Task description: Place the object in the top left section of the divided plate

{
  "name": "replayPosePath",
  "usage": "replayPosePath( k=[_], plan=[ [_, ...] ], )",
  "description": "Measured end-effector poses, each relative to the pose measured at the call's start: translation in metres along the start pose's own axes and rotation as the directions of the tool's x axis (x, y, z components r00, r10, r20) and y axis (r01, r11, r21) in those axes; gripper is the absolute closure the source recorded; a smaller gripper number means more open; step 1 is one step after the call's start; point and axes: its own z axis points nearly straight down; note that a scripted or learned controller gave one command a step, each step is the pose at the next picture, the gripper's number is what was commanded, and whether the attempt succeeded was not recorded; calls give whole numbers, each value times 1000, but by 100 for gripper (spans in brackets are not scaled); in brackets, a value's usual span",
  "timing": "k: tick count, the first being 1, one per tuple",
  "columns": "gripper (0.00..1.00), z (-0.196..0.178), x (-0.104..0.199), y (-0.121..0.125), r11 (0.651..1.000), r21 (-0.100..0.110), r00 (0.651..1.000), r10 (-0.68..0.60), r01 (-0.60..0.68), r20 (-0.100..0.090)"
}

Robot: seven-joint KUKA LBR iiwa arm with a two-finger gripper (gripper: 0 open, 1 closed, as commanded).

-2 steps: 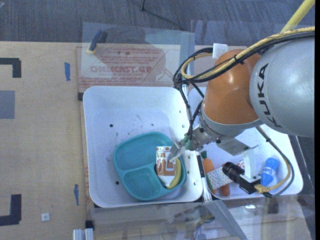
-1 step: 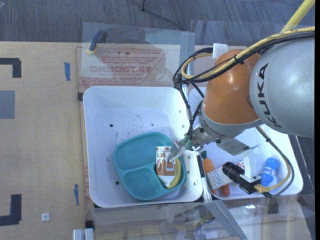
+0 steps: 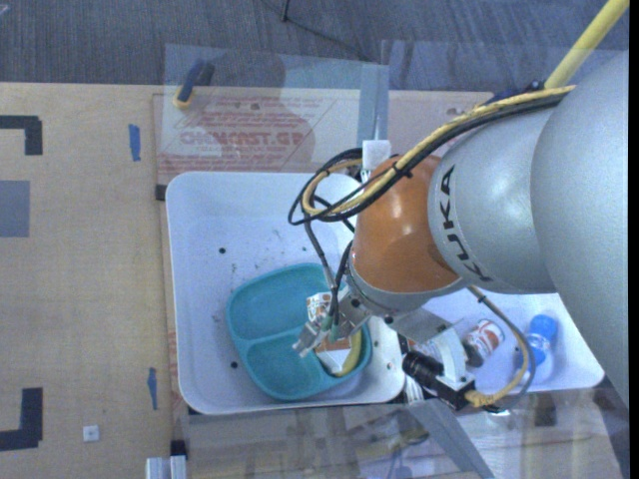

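Your gripper (image 3: 318, 329) hangs over the teal plate (image 3: 262, 317) at lower centre; something small and shiny (image 3: 319, 307) sits there, grip unclear. Descend slowly toward the plate's upper-left section, clearing the divider.

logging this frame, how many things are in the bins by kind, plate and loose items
divided plate, teal: 1
yellow item at the plate's right edge, partly hidden: 1
red and white item in the right bin: 1
blue item in the right bin: 1
total: 4

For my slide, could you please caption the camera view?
KUKA arm lowers its gripper over the teal divided plate in the left white bin.
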Motion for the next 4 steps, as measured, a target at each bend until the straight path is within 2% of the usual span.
replayPosePath(
  k=[1, 2, 3, 4],
  plan=[
    [100, -8, -5, 0, 1000, -2, 1000, 9, -9, 3],
    [0, -8, -5, 0, 1000, -2, 1000, 9, -9, 3],
    [100, -16, -8, 0, 1000, -2, 1000, 16, -16, 3],
    [100, -42, 22, 15, 999, 3, 999, -53, 53, -1]
  ],
)
